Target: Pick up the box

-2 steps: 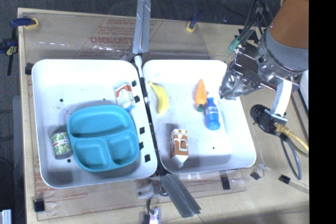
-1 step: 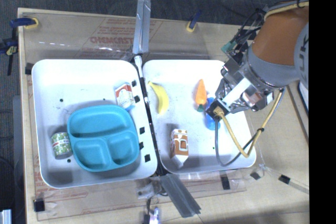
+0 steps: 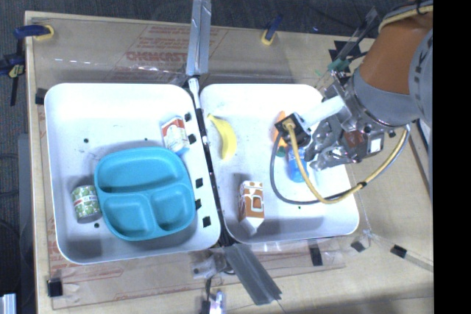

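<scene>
— Pale tabletop [image 3: 110,40], dark floor behind it. Left of the divider [image 3: 200,151] sit a tin [image 3: 85,203], a blue tray [image 3: 143,193] and a small carton [image 3: 174,134].

— And the box [image 3: 251,204]?

— Just right of the divider, below the banana [image 3: 224,136]. The gripper [image 3: 294,158] hangs well right of it, over something blue. Can't tell how its fingers stand.

— Risk?

— Grabbing the wrong thing, I'd say, or the yellow cable [image 3: 324,191] snagging.

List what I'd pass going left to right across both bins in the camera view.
Small can → blue divided tray → small red-and-white carton → banana → orange-and-white box → gripper.
</scene>
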